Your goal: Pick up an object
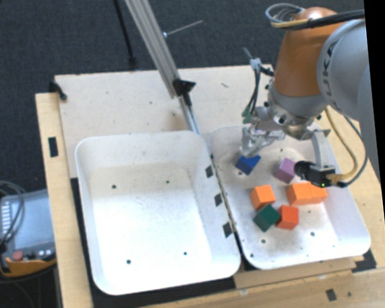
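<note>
Gripper [254,145] low — over blue block [248,164]

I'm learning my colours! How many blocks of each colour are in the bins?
Orange blocks: 3
Blue block: 1
Purple block: 1
Green block: 1
Total: 6, all in the right bin, where the gripper is just above the blue block.

We see a blue block [248,163] lying tilted near the right bin's [353,236] left edge, toward its far end.
</note>
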Available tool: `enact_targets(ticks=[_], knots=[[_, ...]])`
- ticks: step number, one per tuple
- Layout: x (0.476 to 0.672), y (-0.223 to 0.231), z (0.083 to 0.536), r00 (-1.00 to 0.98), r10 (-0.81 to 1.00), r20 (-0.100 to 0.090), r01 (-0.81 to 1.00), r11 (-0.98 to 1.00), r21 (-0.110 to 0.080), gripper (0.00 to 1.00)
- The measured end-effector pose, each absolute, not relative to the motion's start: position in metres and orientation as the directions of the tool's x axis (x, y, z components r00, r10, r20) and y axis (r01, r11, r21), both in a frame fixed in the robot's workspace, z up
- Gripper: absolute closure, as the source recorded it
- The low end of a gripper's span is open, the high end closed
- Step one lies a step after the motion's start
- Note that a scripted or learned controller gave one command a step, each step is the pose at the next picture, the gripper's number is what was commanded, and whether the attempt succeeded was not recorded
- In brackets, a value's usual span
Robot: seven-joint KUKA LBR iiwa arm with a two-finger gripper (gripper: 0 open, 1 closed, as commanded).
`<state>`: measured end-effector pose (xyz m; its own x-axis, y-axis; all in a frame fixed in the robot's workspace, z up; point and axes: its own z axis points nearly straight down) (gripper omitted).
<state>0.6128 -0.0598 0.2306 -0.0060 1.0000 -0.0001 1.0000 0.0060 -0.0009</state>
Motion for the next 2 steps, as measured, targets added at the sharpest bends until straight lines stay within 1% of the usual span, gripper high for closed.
enact_targets(ticks=[1,2], knots=[[0.599,-0.011,0.223,-0.006,1.000,0.000,1.000,0.006,-0.001,1.00],[0.588,0.040,0.238,-0.009,1.000,0.002,1.000,0.009,0.002,1.00]])
